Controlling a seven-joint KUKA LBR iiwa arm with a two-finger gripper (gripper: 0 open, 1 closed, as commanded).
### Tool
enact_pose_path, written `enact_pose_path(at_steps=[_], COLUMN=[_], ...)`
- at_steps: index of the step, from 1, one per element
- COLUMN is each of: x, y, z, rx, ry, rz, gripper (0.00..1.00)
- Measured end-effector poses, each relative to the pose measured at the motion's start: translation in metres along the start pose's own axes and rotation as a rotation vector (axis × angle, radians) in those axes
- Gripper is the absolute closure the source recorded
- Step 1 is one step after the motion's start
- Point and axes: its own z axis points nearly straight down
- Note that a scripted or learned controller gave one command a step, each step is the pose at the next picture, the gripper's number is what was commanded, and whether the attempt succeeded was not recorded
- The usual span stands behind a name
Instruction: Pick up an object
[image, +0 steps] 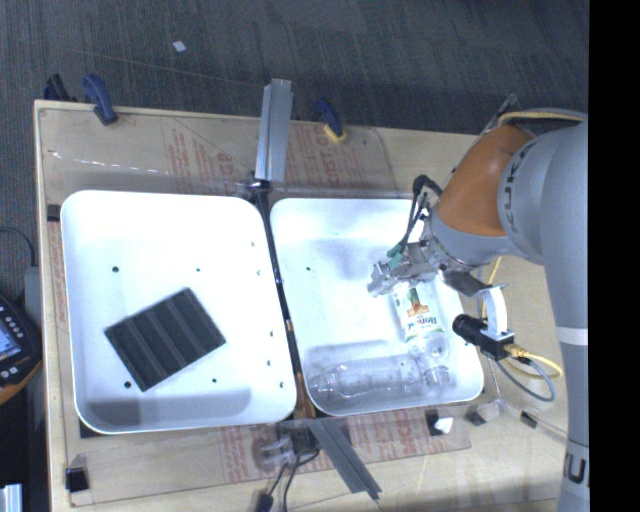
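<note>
Beneath the slanted camera lay a plywood bench (150, 135) with two white bins. At left, the left bin (150, 215) held a dark ribbed pad (165, 338). From the right edge, the arm (530, 200) reached over the right bin (330, 235), its gripper (400, 270) low at centre-right; whether its fingers were open could not be told. Just below it lay a small labelled bottle (420, 318); along the lower wall, a clear plastic bottle (375, 378). Both looked light, slick and crushable, best gripped across the body.
</note>
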Motion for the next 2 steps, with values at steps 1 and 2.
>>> enact_pose_path(at_steps=[1,2], x=[0.0000,0.0000], y=[0.0000,0.0000], z=[0.0000,0.0000], rx=[0.000,0.000], ry=[0.000,0.000], rz=[0.000,0.000], gripper=[0.00,0.00])
